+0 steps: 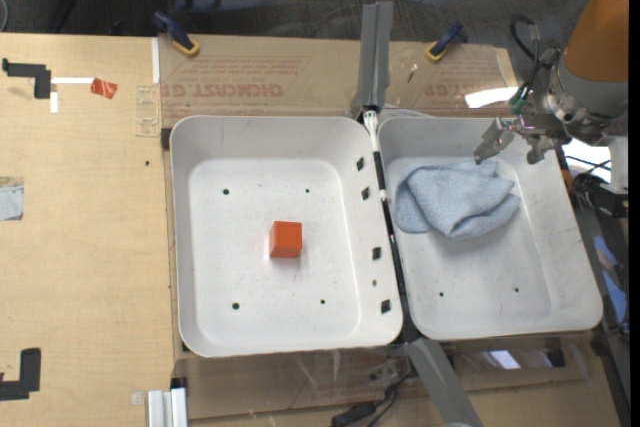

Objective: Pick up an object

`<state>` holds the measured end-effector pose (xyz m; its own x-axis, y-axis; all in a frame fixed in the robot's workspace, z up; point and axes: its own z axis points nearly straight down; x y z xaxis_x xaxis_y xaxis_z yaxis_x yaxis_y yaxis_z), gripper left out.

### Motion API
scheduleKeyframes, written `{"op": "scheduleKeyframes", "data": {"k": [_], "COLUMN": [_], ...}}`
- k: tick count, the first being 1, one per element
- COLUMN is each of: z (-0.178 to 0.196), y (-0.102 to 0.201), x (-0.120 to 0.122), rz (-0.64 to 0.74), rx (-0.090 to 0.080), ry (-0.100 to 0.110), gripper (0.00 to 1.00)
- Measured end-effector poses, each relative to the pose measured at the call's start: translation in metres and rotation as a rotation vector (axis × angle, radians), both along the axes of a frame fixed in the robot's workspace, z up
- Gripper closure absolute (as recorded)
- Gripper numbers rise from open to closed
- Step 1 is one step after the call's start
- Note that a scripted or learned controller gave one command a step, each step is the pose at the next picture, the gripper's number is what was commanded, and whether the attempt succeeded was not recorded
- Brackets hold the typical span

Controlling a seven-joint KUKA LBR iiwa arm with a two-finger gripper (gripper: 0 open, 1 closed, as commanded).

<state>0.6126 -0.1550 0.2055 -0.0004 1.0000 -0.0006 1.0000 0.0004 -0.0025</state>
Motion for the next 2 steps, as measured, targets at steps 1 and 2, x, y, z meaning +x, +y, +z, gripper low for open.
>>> {"op": "scheduleKeyframes", "data": {"k": [1,2], "z": [-0.107,-0.013], "y": [0.036,0.079], "x": [-0.024,0.029], "rz": [-0.23,-0.105], "rx": [0.0,-0.001], "ry": [0.0,-0.003], "gripper": [0.0,0.0]}}
